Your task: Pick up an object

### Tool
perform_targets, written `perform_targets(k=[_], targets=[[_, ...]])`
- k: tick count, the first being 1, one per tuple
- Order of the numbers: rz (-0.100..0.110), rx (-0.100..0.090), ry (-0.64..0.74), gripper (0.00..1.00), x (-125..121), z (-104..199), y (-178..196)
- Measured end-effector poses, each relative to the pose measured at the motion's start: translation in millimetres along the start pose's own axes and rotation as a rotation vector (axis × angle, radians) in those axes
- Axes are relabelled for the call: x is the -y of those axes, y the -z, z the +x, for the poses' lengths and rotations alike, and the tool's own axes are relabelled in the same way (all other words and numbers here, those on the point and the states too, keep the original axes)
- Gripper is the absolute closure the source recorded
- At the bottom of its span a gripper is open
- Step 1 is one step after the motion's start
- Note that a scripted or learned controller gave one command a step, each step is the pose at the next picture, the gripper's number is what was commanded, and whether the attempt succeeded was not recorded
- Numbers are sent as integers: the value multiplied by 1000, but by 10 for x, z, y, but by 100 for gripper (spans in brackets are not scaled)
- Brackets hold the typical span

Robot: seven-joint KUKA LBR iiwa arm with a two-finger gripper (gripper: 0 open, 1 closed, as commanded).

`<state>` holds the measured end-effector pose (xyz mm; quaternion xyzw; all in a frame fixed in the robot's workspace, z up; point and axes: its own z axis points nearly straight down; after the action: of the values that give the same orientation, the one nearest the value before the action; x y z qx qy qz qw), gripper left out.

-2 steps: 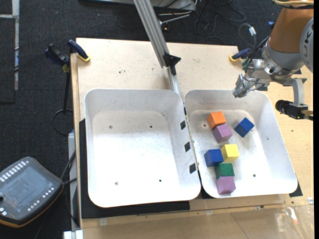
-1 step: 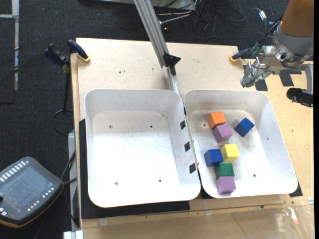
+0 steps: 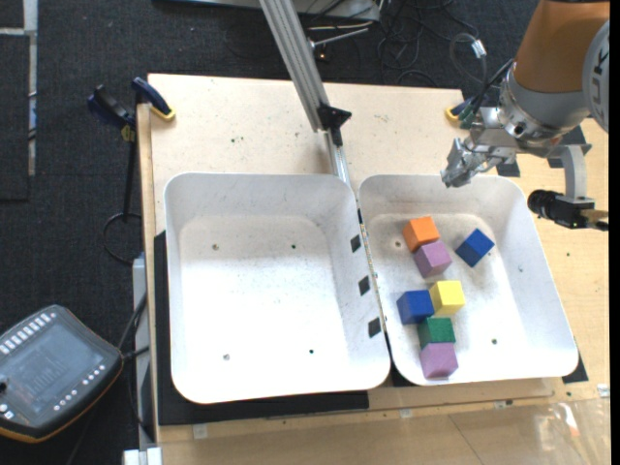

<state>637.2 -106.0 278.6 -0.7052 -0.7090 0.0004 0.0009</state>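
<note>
Nearest, at the lower left of the frame, a grey pendant [image 3: 44, 371] with a screen lies off the table [image 3: 242, 124]. Just above it, the left bin [image 3: 194, 211] takes up the middle of the frame, its floor speckled with dark marks. Beside it, the right bin [image 3: 542, 298] holds seven blocks. Lowest is a purple block [image 3: 439, 359], touching a green block [image 3: 438, 331] above it. Next come a blue block [image 3: 415, 305] and a yellow block [image 3: 448, 295], side by side and touching. Higher up, a second purple block [image 3: 433, 257] sits against an orange block [image 3: 421, 232], and another blue block [image 3: 475, 247] lies apart to their right. Further back, the pincer [image 3: 457, 173] hangs over the bin's upper rim, well apart from the blocks, with nothing in it; I cannot tell how wide it stands. The arm [image 3: 557, 46] fills the upper right corner. At the upper left, a blue clamp [image 3: 126, 105] grips the table's edge.
</note>
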Motion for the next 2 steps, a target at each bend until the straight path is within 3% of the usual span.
perform_targets(k=[2], targets=[[1,-1,3,100,398,1062,-306]])
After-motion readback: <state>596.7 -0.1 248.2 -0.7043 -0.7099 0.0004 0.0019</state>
